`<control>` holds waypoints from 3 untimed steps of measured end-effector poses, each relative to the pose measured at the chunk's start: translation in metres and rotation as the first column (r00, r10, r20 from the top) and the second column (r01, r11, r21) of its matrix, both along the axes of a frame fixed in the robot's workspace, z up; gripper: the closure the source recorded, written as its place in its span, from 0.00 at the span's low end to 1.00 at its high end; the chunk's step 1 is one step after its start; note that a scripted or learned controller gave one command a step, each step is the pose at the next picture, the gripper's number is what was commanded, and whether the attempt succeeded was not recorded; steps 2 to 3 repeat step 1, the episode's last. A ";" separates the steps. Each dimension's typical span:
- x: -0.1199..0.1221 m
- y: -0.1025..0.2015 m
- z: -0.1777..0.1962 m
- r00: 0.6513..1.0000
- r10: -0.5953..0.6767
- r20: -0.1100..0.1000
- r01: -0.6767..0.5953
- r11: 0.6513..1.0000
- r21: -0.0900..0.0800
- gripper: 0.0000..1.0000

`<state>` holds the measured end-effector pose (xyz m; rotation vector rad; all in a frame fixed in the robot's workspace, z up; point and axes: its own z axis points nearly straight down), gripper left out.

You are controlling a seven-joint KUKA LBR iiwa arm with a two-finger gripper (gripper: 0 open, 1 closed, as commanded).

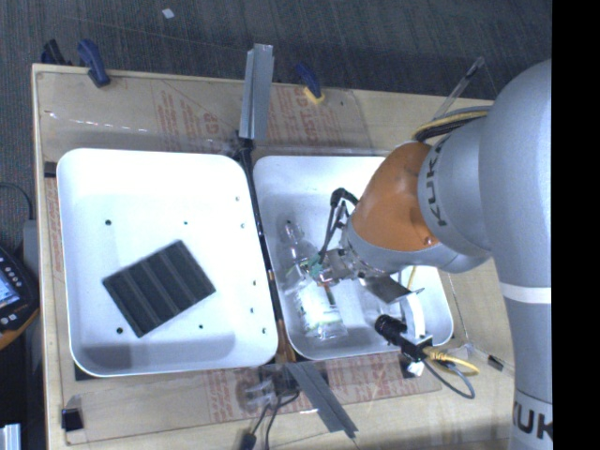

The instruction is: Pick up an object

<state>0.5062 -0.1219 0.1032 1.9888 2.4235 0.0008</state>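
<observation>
My arm (487, 195) carries the letters "KUKA" by the orange band — and "KU" shows again low down on its base (530, 420).

You are looking down on a pale wooden desk (141, 125) printed with faint red lettering, set on a dark grey carpeted floor (281, 12). Blue clamps (92, 62) grip its far edge beside a grey metal bar (255, 92), and a black handheld screen (11, 289) sits at your left edge.

Bench (141, 120) bears 2 white bins (150, 172).
</observation>
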 end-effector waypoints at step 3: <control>0.057 0.074 0.088 0.997 0.076 -0.006 -0.076 0.997 0.004 1.00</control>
